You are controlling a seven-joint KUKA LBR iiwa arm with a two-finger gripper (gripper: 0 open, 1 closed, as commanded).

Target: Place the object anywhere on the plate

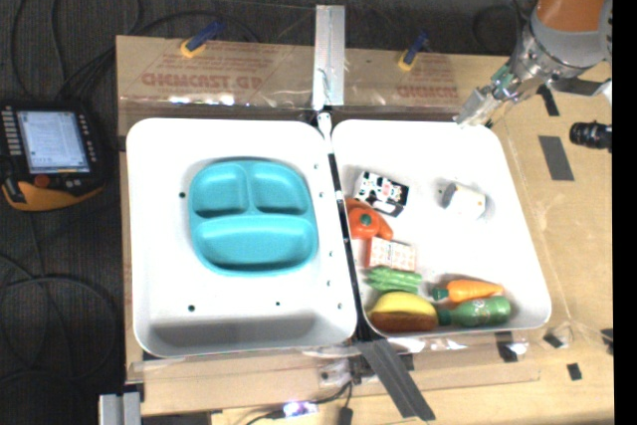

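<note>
Left bin [159,314]: one teal divided plate [253,214], three compartments, centre-left of frame.

Right bin [523,244]: toy food crowded along the lower edge — carrot [471,290], green vegetable [476,312], yellow-and-red fruit [402,311], orange carton [364,219], black-and-white packet [383,191]; a small white-grey object [462,198] lies apart.

Gripper [480,107]: upper right, above the bin's far corner, carrying nothing; finger spacing cannot be told.

Likely candidate — the isolated white piece: probably light, rigid, smooth plastic; best pinched across its narrow middle.
</note>
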